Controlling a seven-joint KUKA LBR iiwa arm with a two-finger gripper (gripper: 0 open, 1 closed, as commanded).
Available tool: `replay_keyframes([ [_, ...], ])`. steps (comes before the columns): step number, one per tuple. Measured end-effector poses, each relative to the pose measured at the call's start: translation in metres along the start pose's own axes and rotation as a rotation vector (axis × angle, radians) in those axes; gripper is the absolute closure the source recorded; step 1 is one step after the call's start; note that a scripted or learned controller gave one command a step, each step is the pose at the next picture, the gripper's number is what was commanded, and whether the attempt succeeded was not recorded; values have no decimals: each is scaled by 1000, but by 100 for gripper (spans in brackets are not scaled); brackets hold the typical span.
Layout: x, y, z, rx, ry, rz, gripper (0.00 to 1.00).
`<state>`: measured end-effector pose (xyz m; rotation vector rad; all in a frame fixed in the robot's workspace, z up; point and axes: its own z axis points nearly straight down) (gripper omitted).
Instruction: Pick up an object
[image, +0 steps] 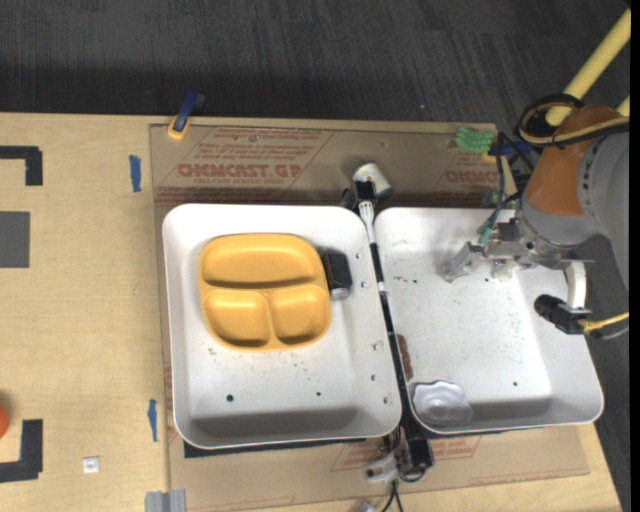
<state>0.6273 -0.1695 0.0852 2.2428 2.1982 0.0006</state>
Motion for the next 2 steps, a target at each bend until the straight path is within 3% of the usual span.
replay_keyframes([
  [1, 57, -50, 0, 1, 2, -51, 0],
  [2, 70, 19, -52, 0, 0, 61, 0],
])
